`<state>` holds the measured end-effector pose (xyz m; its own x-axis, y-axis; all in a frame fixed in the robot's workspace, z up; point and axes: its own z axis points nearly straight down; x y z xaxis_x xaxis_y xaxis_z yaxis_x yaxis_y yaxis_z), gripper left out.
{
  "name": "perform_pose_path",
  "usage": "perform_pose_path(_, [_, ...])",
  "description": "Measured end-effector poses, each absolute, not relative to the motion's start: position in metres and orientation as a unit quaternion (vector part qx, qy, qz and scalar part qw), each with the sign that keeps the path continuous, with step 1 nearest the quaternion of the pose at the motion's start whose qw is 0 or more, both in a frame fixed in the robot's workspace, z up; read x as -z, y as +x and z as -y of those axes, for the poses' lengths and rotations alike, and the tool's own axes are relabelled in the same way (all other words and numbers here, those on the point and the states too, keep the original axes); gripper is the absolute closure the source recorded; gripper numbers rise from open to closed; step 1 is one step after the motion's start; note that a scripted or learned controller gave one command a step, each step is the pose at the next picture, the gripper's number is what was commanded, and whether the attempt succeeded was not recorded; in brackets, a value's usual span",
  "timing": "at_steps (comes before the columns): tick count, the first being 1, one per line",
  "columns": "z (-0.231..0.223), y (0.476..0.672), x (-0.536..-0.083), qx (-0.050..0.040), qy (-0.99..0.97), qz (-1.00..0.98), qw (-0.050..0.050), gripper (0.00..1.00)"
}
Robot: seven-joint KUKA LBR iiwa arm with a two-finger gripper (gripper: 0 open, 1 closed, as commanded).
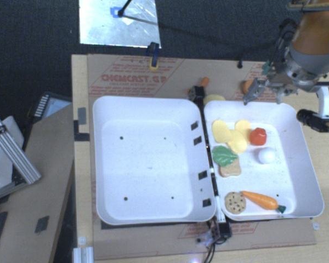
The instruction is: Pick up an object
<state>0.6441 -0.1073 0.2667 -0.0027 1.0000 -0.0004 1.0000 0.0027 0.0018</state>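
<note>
The gripper (pixel 256 90) hangs over the back rim of the right bin (pixel 304 147); whether it is spread or pressed together I cannot tell. The toys lie in front of it inside that bin, the tomato (pixel 257 136) nearest and the carrot (pixel 261 200) farthest, lying crosswise near the front rim.

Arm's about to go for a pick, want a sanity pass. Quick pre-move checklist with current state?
1. Objects in the right bin: ok, carrot, cookie, tomato, white ball.
2. Gripper above a target: not ok, it sits at the bin's far rim.
3. Finger state: cannot tell.
4. Isolated target: ok, the carrot lies apart from the yellow pieces.
5. Nothing already held: cannot tell.
</note>
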Motion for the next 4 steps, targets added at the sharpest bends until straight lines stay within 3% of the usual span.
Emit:
perform_pose_path(1, [0.108,0.653,-0.143,0.0019,0.707,-0.708,-0.003,0.00])
perform_pose_path(2, [0.088,0.625,-0.081,0.0009,0.707,-0.707,-0.002,0.00])
perform_pose_path(3, [0.127,0.572,-0.084,0.0014,0.708,-0.706,-0.001,0.00])
perform_pose_path(4, [0.087,0.650,-0.086,-0.0034,0.704,-0.710,0.003,0.00])
